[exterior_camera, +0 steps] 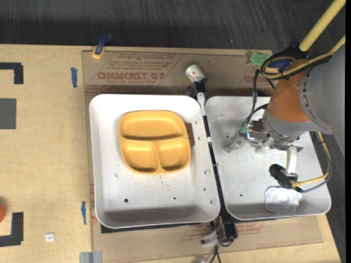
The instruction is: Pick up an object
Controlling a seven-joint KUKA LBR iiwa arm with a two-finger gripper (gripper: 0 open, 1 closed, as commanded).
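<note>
Camera view: one fixed position, mounted above the bench (38, 147), looking down at a slant rather than straight down. The far edge of the bench runs across the upper frame, with dark floor beyond it. Framing: moderately near; the left bin (104, 163) and the right bin (233, 185) sit side by side just right of centre, both taken in whole (the near rims fall close to the lower edge). The arm (307, 100) enters from the right side of the frame and overhangs the right bin. Second view: not catalogued; overlap not applicable.
</note>
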